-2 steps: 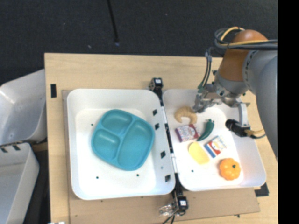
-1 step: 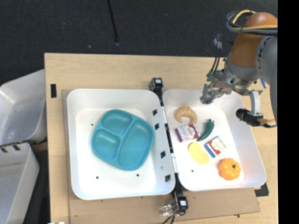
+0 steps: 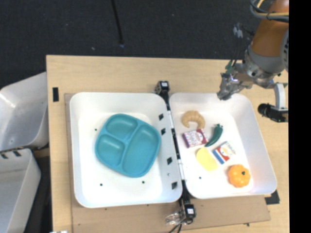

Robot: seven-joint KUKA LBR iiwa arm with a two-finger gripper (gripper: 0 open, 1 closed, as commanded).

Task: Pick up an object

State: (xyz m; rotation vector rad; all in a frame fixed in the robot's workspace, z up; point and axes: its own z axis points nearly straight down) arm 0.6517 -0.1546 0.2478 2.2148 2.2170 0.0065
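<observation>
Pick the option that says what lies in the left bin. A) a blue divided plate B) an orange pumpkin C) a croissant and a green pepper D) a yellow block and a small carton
A: the blue divided plate lies alone in the left bin, while the croissant, green pepper and the other small items sit in the right bin.

Even, fairly bright overhead light falls on the bench (image 3: 146, 67), and the two white bins (image 3: 121, 193) come out nearly overexposed, with little surface detail. Shadows are soft and short. The dark floor (image 3: 146, 18) behind is dim. The whole frame is slightly soft and low in resolution.
</observation>
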